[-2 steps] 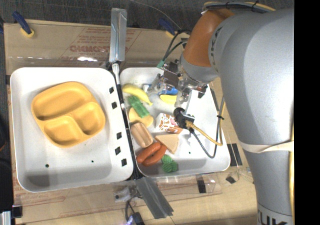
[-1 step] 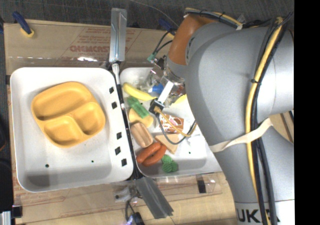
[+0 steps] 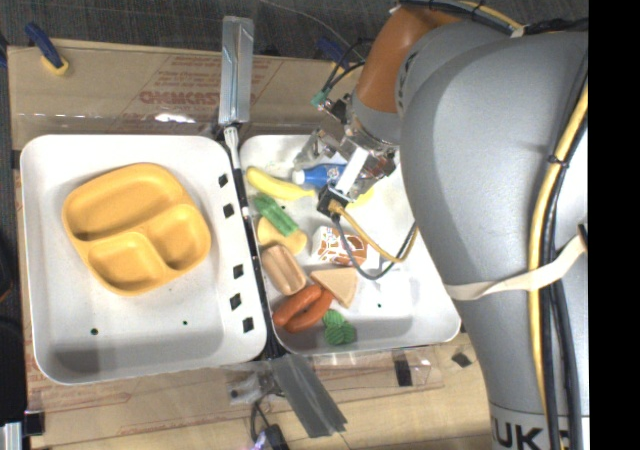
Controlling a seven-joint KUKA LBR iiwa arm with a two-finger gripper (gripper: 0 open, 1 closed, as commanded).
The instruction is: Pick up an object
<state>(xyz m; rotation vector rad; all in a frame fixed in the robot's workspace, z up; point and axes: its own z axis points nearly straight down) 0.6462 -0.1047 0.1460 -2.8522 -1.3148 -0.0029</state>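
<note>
Banana (image 3: pixel 278 184): long axis ran left to right, tip toward lower right.
Gripper (image 3: pixel 335 173): over right bin (image 3: pixel 425 283), grip state unclear.
Left bin (image 3: pixel 40 268): held yellow tray (image 3: pixel 136 226).

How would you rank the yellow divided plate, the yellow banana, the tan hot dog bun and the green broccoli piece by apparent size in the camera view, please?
1. Yellow divided plate, by far the largest.
2. Yellow banana and tan hot dog bun: they look alike in length, so I would not rank them.
3. Green broccoli piece, smallest.
</note>
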